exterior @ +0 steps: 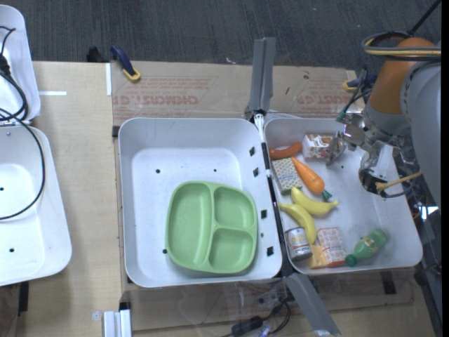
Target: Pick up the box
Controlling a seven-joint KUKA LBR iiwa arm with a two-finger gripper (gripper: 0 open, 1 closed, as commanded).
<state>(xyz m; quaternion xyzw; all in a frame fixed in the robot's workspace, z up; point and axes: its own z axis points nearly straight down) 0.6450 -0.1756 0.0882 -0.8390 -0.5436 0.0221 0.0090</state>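
Resting on a tan bench (77, 181), two white bins (140, 188) adjoin above dark carpet (210, 12).

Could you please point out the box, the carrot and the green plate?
box (317, 146): camera view, its front face.
carrot (309, 176): camera view, mid-body.
green plate (188, 220): camera view, largest compartment's floor.

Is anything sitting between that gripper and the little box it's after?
Nothing visible does. The gripper sits just right of the box in the right bin; the carrot and sausage lie on the box's other sides.
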